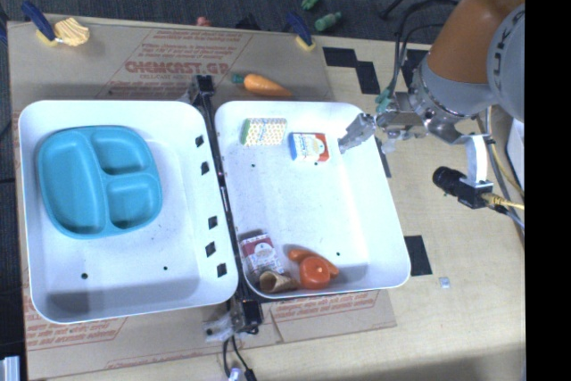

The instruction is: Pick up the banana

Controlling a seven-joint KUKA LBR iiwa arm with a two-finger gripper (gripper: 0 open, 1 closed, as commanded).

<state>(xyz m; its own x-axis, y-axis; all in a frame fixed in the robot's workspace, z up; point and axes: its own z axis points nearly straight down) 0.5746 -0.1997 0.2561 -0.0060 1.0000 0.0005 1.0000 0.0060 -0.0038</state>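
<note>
My gripper (355, 133) hangs over the upper right corner of the right bin (379, 219), close to its rim, with nothing visibly in it. Just to its left in that bin lie a small white, red and blue carton (309, 146) and a patterned box (263, 132). A small pale yellow object (73, 34) lies outside the bins at the far left corner of the cardboard, beside a blue clamp (37, 18). I cannot tell whether it is the banana.
At the right bin's near edge sit a red packet (257, 249), an orange-red toy fruit (314, 269) and a brown cone (277, 282). A blue divided tray (98, 178) fills much of the left bin (116, 281). An orange carrot (264, 85) lies behind the bins.
</note>
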